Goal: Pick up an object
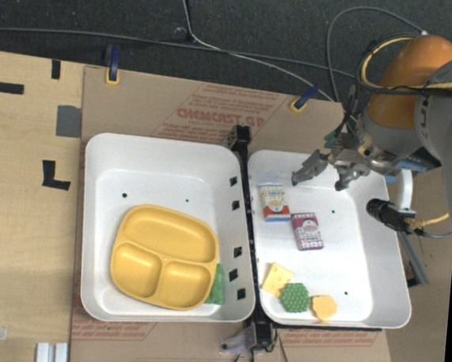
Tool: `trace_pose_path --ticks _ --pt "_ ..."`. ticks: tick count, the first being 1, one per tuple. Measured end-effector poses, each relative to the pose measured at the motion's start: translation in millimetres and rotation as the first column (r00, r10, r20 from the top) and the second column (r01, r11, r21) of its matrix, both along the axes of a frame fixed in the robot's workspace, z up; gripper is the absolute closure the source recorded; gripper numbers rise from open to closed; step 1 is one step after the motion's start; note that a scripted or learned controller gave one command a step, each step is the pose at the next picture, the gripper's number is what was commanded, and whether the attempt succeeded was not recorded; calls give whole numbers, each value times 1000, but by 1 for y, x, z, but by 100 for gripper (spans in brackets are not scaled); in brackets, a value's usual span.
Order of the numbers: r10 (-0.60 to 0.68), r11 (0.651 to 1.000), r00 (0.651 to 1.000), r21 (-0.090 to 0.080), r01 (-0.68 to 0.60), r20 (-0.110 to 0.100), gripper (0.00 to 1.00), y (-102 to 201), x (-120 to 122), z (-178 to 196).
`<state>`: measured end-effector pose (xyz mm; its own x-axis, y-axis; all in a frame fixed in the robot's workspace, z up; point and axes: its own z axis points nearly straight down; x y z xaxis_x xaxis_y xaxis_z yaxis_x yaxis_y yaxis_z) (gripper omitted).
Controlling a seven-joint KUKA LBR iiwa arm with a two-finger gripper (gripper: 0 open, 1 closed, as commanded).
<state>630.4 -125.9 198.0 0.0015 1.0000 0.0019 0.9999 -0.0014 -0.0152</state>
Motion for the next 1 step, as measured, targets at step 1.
trace_pose_path --ticks 1 --pt "3 1000 1000 -2 -3 13 0 0 3 8"
